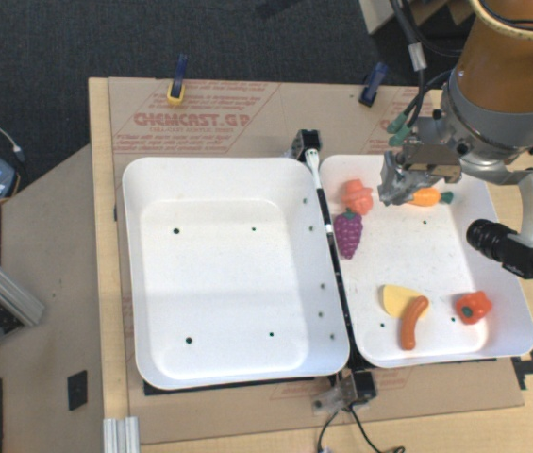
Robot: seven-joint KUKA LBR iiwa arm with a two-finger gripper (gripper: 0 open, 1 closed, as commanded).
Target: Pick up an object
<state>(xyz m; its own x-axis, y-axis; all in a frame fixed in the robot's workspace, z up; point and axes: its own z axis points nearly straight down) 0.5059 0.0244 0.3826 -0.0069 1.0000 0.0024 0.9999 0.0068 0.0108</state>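
Carrot [425, 196], small and orange with a green tip, lies at upper right of the right bin [507, 343], just beside the gripper [396, 192]; whether its fingers are apart cannot be told. Purple grapes [348, 233] sit nearby.

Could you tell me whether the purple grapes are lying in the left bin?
No, the purple grapes lie in the right bin, close to its left wall, beside the divider between the bins.

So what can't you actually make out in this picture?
- Gripper: its fingers, hidden under its own body.
- Orange toy: partly covered by the gripper, so its kind is unclear.
- Arm: cut off by the top and right edges.
- Pink toy: too small to identify.
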